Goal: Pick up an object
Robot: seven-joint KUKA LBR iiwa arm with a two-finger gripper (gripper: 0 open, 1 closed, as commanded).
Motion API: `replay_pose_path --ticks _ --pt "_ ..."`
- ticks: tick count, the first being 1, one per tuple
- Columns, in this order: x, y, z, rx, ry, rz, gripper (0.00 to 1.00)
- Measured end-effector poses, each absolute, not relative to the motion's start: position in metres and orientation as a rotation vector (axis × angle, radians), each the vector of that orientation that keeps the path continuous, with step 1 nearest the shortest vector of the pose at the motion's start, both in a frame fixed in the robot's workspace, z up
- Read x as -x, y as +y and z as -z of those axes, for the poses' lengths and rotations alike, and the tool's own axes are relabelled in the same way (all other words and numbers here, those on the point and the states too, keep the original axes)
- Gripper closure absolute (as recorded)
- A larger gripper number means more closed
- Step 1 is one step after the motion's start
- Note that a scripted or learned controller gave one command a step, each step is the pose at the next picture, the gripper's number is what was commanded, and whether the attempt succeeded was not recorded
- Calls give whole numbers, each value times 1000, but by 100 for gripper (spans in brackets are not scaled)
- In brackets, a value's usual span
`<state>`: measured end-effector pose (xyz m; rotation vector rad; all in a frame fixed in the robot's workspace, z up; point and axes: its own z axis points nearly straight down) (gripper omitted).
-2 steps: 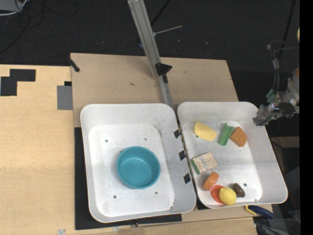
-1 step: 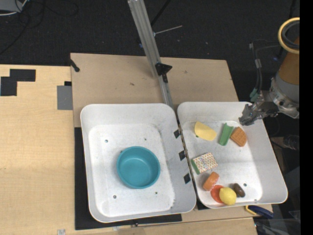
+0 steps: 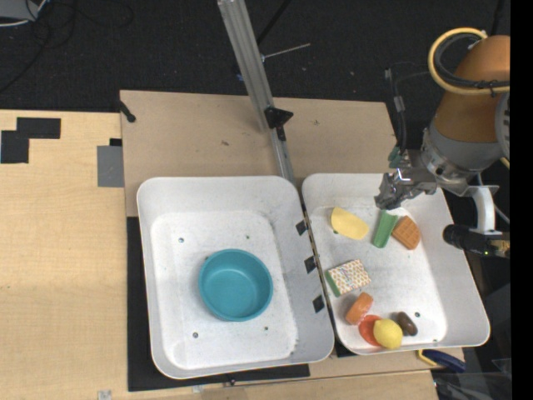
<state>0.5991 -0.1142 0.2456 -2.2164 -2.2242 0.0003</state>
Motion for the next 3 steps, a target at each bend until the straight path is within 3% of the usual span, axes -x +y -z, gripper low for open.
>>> replay_pose_path --ticks 2,3 --pt "-615 -15 -241 2217 -2225 1 100" --pt "-635 34 -240 2218 -2225 0 100"
